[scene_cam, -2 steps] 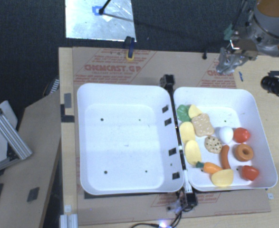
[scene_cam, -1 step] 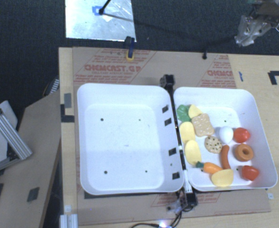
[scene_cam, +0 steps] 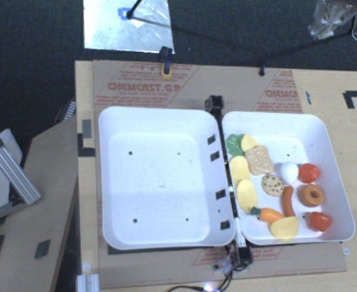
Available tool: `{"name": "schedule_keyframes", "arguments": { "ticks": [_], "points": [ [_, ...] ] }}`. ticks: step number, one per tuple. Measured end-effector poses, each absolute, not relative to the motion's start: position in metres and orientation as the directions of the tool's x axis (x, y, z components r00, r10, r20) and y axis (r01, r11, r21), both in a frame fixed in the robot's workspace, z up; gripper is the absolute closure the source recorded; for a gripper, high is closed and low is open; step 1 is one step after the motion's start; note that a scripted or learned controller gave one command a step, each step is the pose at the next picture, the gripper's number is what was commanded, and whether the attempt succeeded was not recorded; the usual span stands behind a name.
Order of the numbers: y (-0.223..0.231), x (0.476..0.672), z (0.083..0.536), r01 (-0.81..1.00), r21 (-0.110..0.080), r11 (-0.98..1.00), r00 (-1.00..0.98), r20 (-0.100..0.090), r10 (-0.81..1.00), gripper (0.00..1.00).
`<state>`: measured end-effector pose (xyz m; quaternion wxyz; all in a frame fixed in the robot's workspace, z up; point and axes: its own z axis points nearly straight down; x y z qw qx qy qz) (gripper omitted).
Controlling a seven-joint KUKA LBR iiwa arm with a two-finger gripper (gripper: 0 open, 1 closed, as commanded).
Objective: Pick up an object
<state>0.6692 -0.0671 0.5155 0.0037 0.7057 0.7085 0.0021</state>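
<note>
Gripper point(scene_cam: 331, 18) hangs in the upper right corner, well away from the right bin point(scene_cam: 333, 157); whether it's clenched, I can't tell. The toy food there, donut point(scene_cam: 312, 194) included, is packed tight, so a descent risks nudging neighbours.

Toy foods lie clustered in the right bin point(scene_cam: 336, 163): a green pepper point(scene_cam: 234, 144) farthest, crackers point(scene_cam: 259, 159), a white egg point(scene_cam: 288, 172), a doughnut point(scene_cam: 312, 194), a carrot point(scene_cam: 268, 213) nearest.
</note>
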Motion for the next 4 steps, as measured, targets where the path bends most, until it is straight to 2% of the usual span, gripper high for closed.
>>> {"name": "schedule_keyframes", "arguments": {
  "ticks": [1,2,3,4],
  "points": [
    [-0.066,0.668,0.537,1.0,0.005,0.005,-0.005,-0.001,1.0,1.0],
    [-0.05,0.669,0.535,1.0,0.003,0.005,-0.005,-0.001,1.0,1.0],
    [-0.017,0.637,0.536,1.0,0.002,0.007,-0.007,0.001,1.0,1.0],
    [-0.079,0.669,0.535,1.0,0.003,-0.004,0.004,-0.003,1.0,1.0]
  ]
}}
